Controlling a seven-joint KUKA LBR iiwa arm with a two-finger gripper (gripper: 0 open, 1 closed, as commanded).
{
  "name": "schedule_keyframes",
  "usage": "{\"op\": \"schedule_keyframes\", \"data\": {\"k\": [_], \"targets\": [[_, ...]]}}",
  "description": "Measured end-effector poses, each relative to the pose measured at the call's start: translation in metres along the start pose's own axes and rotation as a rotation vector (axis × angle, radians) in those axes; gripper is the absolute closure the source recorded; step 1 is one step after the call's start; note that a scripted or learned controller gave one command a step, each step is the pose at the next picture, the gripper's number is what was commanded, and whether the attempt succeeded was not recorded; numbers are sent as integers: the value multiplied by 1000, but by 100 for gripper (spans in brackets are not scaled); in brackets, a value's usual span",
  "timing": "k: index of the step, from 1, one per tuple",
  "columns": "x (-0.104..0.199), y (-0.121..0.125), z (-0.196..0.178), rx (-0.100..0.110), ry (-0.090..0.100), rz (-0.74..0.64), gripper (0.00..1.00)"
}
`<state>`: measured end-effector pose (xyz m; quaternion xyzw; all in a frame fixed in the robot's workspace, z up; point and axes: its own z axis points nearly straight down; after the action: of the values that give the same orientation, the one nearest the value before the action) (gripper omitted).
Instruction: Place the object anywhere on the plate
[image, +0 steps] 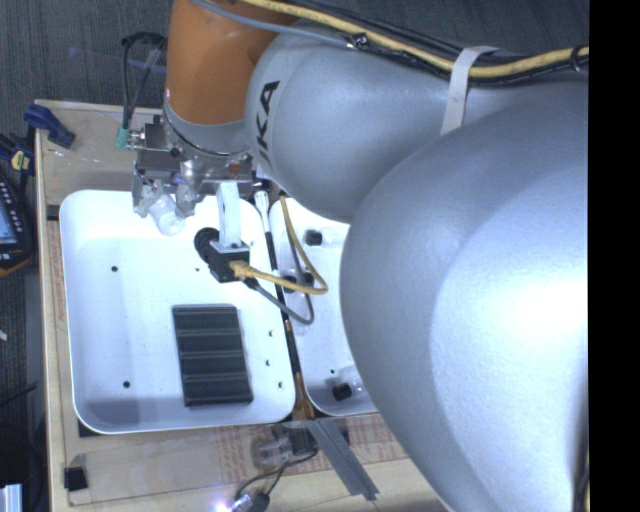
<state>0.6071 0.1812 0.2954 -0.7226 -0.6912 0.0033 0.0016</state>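
Pale wooden tabletop (130, 465), two shallow white plastic bins side by side. Left white bin (72, 300) in full sight; right white bin (325, 350) mostly hidden under large grey arm (470, 280) coming in from 3 o'clock. Dark ribbed rectangular slab (212, 355) lying flat on left bin floor at 6 o'clock of that bin, near the front wall, long side running 12 to 6. A few small dark dots on that bin floor. Claw (165, 208) hanging over the left bin's 12 o'clock end, below the orange wrist band (205, 70), well apart from the slab, nothing seen in it. Claw released or clenched: cannot tell. Small dark item (342, 392) at 6 o'clock of right bin, too small to identify. Blue clamp (48, 122) on tabletop corner at 10 o'clock. Dark textured wall (70, 45) behind at 11 o'clock. Grey metal strip (340, 462) on tabletop at 6 o'clock, in front of the bins.
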Motion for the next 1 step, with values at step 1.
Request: {"op": "schedule_keyframes", "data": {"k": [1], "targets": [[36,47,124,1,2,564,100]]}}
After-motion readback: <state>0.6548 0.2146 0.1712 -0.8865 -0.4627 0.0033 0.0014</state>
